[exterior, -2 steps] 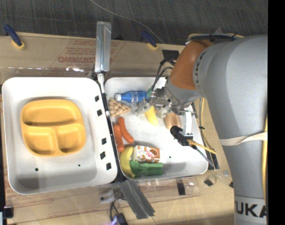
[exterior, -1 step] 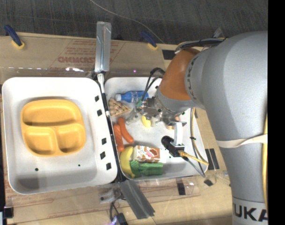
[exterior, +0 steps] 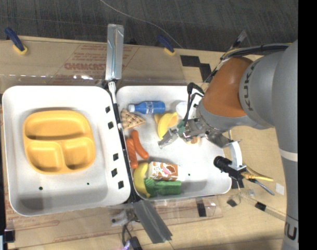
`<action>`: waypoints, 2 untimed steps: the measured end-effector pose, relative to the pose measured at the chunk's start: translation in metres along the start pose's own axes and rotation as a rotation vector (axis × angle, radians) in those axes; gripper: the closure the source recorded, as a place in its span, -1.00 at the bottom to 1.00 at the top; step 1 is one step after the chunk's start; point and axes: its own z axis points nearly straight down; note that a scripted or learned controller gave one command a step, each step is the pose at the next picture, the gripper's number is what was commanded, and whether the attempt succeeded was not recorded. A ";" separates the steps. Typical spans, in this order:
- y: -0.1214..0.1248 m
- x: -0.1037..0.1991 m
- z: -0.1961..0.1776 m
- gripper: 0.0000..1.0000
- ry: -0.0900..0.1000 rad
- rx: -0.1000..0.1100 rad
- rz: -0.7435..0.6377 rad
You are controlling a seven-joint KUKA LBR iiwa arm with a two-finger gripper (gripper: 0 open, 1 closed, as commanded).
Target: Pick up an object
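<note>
The right bin (exterior: 210, 184) holds several toy foods. A blue bottle (exterior: 148, 107) lies at its far side, with a tan waffle wedge (exterior: 131, 120) just left of it. A yellow banana-like piece (exterior: 166, 124) lies at the middle. Two orange carrot-like sticks (exterior: 136, 146) lie along the left wall. A small printed carton (exterior: 163, 170), a green item (exterior: 164, 187) and a yellow-green fruit (exterior: 140, 175) cluster at the near left. My gripper (exterior: 171, 135) is low in the bin, just below and right of the yellow piece. I see nothing clearly held.
The left bin (exterior: 12, 139) holds a yellow divided tray (exterior: 58, 140). A small white item (exterior: 181, 108) lies right of the bottle. The arm's orange band (exterior: 228, 92) hangs over the right bin's right side. Blue clamps (exterior: 15, 40) grip the cardboard behind.
</note>
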 end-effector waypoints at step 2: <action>0.108 -0.037 0.047 -1.00 -0.001 -0.002 0.075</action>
